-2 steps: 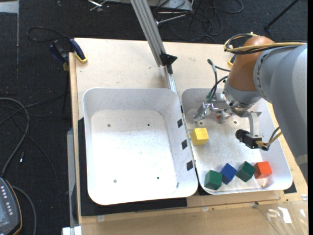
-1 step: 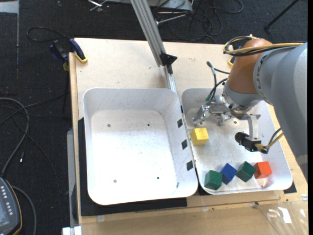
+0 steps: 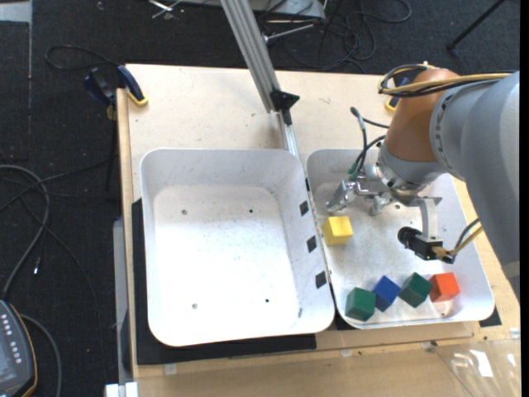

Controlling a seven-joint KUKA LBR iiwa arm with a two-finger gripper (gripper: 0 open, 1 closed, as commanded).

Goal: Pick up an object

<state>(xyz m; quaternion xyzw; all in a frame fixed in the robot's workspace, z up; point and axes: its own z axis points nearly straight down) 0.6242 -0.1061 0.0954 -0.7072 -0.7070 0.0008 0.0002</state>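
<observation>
While the metal pincer (image 3: 351, 195) hangs over the small yellow cube (image 3: 338, 229), its grip unclear, it should drop straight down.

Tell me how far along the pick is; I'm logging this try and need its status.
Nothing looks picked yet: the yellow block, two green blocks, blue block and orange block all rest on the right bin floor. In hand: the tool hangs above the yellow block, nothing visibly between its fingers. Left: descend, grasp, lift.
</observation>
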